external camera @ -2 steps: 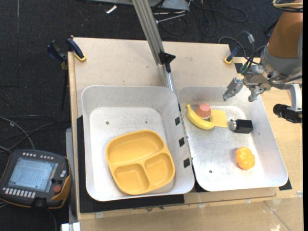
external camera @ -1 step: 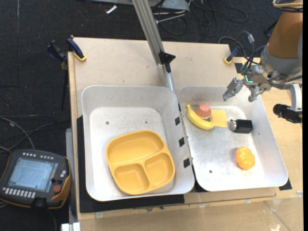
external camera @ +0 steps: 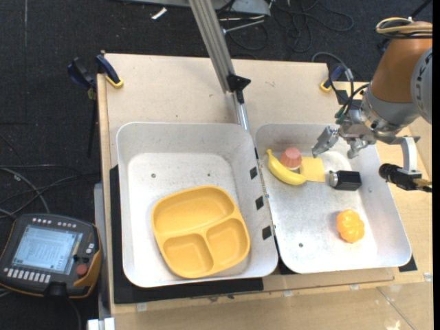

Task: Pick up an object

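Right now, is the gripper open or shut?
Open. The gripper hangs over the right bin with its two fingers spread apart and nothing between them, just above the yellow block.

No legible text, labels, brands, numbers or signs. The teach pendant (external camera: 47, 256) at lower left has a lit screen, but its contents are too small and blurred to read. The buttons below the screen carry no markings that can be made out.
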Robot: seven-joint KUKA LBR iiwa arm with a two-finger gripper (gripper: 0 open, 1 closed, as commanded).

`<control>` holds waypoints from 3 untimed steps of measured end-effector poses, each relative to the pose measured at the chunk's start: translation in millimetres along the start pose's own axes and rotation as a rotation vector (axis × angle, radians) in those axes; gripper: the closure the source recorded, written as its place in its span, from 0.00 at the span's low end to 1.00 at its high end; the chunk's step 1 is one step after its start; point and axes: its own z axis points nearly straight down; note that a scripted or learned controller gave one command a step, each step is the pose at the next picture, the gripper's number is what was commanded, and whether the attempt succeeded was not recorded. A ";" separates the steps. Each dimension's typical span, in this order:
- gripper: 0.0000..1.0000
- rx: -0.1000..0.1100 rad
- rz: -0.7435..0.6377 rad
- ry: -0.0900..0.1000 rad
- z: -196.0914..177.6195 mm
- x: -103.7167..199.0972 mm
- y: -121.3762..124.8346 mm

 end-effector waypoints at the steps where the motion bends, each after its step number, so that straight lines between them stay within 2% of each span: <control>1: 0.00 0.001 0.000 0.001 63.6 -1.6 -4.4; 2: 0.00 -0.002 -0.001 0.000 85.1 -0.9 -4.5; 3: 1.00 -0.007 -0.001 -0.001 72.9 -1.0 -3.3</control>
